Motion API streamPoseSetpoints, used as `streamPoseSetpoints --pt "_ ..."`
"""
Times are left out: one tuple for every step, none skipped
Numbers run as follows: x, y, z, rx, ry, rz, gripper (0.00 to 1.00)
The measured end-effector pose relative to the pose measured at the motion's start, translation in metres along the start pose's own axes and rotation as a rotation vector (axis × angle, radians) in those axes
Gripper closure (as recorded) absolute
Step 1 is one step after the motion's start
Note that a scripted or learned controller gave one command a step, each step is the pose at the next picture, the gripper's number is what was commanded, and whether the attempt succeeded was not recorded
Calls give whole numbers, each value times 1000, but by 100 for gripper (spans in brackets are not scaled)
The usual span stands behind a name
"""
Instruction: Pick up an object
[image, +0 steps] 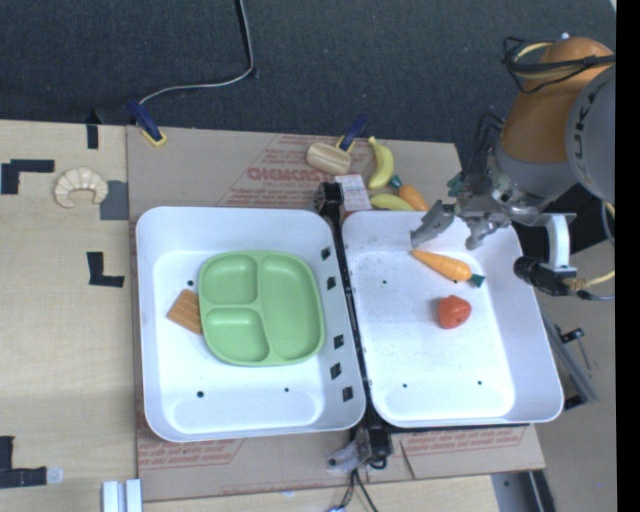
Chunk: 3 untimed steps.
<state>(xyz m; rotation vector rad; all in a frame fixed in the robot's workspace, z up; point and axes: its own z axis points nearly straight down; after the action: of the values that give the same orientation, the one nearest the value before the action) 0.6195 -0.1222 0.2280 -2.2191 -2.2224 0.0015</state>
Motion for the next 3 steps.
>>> streamPoseSetpoints --pt "-35 50 141 -5 -2 0 0" --pt "-44 -24 141 -5 -3 1 0" --pt "-101 -66 140 -7 -1 0 0"
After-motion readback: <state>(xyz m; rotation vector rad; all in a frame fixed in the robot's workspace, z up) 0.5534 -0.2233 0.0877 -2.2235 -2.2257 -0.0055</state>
